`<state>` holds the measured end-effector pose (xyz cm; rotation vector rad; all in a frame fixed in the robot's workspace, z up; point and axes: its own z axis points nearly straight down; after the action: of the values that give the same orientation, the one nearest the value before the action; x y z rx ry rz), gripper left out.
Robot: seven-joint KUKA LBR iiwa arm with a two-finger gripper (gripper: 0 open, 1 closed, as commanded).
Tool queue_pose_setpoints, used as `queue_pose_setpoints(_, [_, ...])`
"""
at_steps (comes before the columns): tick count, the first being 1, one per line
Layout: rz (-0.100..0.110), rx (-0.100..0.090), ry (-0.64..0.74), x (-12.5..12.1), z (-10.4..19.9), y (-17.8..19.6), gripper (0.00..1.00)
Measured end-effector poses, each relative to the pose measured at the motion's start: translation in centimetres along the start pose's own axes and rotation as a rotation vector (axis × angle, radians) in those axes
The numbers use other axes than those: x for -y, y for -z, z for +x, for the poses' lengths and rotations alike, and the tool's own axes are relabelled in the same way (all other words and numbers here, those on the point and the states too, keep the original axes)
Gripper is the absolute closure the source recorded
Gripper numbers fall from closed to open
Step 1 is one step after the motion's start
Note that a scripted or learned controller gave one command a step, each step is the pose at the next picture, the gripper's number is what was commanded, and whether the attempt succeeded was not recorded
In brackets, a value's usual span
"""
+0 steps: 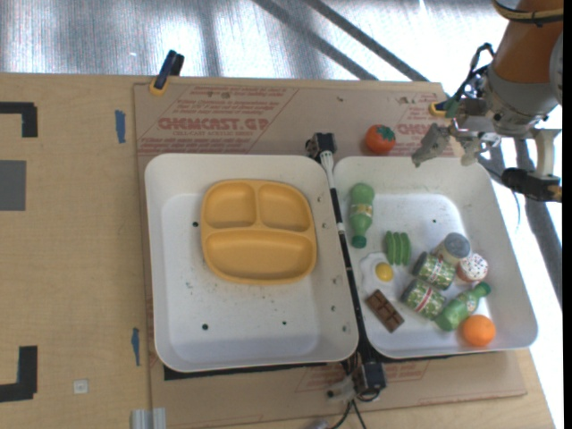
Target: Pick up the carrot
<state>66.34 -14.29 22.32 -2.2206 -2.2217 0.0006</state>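
Past the left bin (170,266) with its yellow divided plate (258,231), the carrot (478,330) lies in the right bin's (514,239) near-right corner, touching a green bottle (456,311). It looks like a light, stiff, smooth plastic toy, best pinched across its stubby orange body. Its long axis is hard to read and seems to slant toward the bin's middle. The gripper (447,150) hangs over the far rim, jaws spread and empty.
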Motion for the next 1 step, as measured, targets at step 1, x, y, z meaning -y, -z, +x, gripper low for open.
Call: queue_pose_setpoints(1, [0.004, -0.001, -0.402, 6.46, 1.02, -1.98, 0.0])
